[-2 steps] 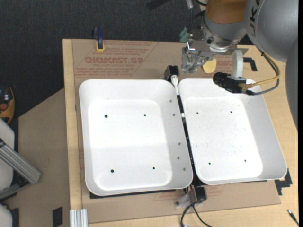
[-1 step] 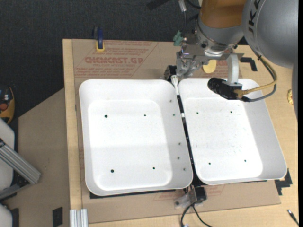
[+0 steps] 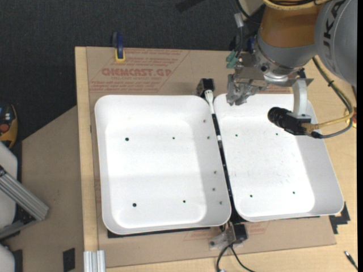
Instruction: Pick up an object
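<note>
Hand (image 3: 237, 97) hovers over the right bin's (image 3: 317, 205) far-left corner.

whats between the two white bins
In the camera view, a thin black strip runs along the seam between the left bin and the right bin, with a black clamp at its far end.

Two white bins, left (image 3: 113, 152) and right (image 3: 317, 169), side by side on a brown board (image 3: 147, 72). Blue and yellow clamp (image 3: 118, 45) at the board's far edge.
</note>
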Tool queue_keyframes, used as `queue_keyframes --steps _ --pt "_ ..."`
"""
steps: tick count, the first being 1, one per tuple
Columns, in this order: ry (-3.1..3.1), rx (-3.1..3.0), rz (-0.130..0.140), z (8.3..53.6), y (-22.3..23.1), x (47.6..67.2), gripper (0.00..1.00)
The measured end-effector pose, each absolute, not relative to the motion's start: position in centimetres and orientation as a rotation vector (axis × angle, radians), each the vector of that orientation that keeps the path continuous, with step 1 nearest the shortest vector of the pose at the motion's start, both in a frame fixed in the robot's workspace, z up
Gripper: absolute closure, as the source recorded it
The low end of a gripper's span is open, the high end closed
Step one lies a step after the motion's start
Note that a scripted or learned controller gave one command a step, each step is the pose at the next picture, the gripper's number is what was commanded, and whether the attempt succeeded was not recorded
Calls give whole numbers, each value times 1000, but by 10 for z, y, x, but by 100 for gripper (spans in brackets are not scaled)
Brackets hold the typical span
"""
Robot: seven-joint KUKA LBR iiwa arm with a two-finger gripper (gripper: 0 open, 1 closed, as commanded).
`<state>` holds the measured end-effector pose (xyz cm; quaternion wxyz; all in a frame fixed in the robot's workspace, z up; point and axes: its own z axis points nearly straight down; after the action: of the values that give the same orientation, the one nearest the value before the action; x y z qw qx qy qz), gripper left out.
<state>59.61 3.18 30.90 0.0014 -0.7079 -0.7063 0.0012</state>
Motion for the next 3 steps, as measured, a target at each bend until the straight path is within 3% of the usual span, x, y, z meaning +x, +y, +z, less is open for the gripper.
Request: queue_keyframes --steps 1,2,3 --pt "-2219 -2222 1 325 27 580 100" --pt "-2223 -2217 1 343 46 552 100" --pt "-2227 -2219 -3 290 82 635 100"
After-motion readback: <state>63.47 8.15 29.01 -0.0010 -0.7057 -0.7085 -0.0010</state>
